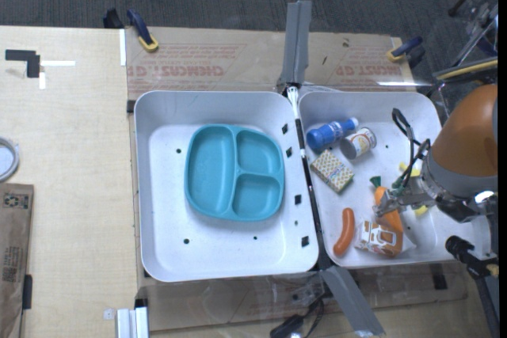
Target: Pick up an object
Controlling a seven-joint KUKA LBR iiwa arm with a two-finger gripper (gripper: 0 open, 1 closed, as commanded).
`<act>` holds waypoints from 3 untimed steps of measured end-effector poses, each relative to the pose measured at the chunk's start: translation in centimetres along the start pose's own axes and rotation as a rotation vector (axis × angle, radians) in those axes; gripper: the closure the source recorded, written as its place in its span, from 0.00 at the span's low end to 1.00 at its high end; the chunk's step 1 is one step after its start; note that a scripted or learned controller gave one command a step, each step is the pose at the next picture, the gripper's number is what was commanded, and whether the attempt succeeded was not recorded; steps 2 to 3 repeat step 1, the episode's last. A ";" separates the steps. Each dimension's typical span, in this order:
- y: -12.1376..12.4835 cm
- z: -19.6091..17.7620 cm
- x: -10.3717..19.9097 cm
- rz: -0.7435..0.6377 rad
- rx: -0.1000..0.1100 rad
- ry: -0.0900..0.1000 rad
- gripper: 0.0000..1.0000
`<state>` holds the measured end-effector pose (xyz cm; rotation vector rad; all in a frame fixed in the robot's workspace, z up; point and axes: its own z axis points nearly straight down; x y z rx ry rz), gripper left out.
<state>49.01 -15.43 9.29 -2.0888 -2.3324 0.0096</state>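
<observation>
My gripper (390, 204) hangs low over the right bin (428, 103), near its front right part. It is just above an orange and white packet (379, 239) and next to a small orange piece (380, 191). A reddish sausage (343, 231) lies left of the packet. Further back are a tan patterned box (331, 170), a small can (359, 143) and a blue bottle (327, 133) on its side. Whether anything sits inside the gripper is hidden by the wrist.
The left bin (158, 170) holds a teal divided plate (235, 172). The arm's orange band (475, 134) rises over the right bin's right wall. A black loop (402, 123) lies near the back right. Clamps (142, 31) sit on the cardboard behind the bins.
</observation>
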 end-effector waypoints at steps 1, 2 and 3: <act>-0.7 -14.3 6.3 -0.018 -0.010 -0.005 1.00; -0.7 -14.3 6.3 -0.018 -0.010 -0.005 1.00; -0.7 -14.3 6.3 -0.018 -0.010 -0.005 1.00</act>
